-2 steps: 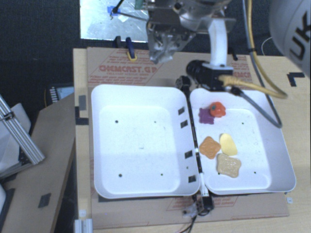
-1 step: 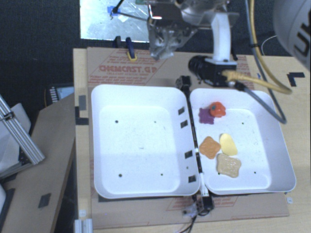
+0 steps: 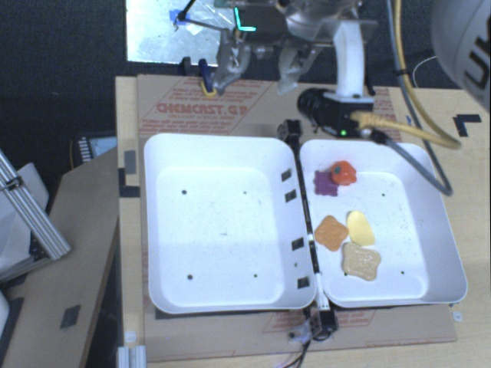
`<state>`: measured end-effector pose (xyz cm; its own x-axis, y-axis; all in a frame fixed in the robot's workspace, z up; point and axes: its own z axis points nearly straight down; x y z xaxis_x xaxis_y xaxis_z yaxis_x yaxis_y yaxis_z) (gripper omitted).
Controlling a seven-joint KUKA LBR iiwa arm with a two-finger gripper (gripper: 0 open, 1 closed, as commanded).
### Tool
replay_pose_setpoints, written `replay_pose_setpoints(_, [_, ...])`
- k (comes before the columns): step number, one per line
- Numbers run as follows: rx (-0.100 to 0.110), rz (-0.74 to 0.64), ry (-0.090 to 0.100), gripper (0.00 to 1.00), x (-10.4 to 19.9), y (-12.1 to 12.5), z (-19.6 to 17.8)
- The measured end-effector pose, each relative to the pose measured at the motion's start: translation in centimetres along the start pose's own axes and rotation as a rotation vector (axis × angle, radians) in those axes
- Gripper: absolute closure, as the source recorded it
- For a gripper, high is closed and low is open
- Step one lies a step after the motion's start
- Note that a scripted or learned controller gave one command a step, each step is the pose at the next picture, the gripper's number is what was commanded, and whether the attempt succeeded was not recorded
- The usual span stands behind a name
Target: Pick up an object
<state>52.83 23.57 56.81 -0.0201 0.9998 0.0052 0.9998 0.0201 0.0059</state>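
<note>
My gripper [image 3: 259, 69] hangs high over the back edge of the bench, above the far rims of the two bins, open with nothing between its fingers [image 3: 229, 64]. All the objects lie in the right bin [image 3: 410, 205]. A red-orange tomato-like piece [image 3: 344, 172] rests against a purple piece [image 3: 325, 184] near the bin's back left. Closer to the front lie an orange piece [image 3: 331, 232], a yellow oval [image 3: 360, 228] and a tan toast-shaped piece [image 3: 360, 262], close together. The gripper is well apart from all of them.
The left bin [image 3: 222, 228] sits beside the right one, joined along a black-clipped divider [image 3: 303, 205]. A cardboard sheet [image 3: 199, 106] lies under both bins. A yellow cable [image 3: 406, 133] crosses the right bin's back rim. A metal rail [image 3: 27, 205] stands at the far left.
</note>
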Motion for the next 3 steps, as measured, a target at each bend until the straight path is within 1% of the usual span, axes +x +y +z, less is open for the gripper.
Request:
replay_pose_setpoints(1, [-0.003,-0.003,0.002,1.00,0.0,0.0,-1.2])
replay_pose_setpoints(2, [-0.002,-0.004,0.001,0.00,0.0,0.0,-1.1])
replay_pose_setpoints(3, [-0.004,-0.007,0.003,1.00,0.1,0.0,-2.3])
